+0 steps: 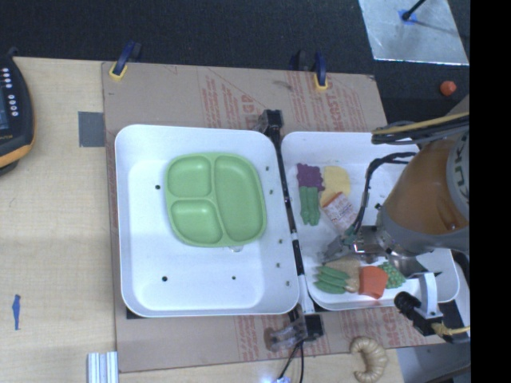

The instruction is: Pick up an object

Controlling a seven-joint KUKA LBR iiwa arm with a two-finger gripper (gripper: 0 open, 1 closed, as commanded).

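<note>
The right bin (319, 144) holds several toy foods. At its back are a purple grape bunch (309, 175), a green pod (310, 206), a yellow piece (337, 179) and a small red-and-white packet (338, 210). At its front lie a green leafy vegetable (332, 279), an orange-red piece (372, 282) and a green broccoli piece (393, 274). My gripper (338, 246) hangs low over the middle of this bin, between the packet and the leafy vegetable. It stands open, and I see nothing between its fingers.
The left bin (136, 286) holds a green divided plate (215, 199). The grey arm with its orange band (423, 198) covers the right bin's right side. A beige curled object (369, 356) lies on the bench in front of the bins. A black pendant (12, 110) sits far left.
</note>
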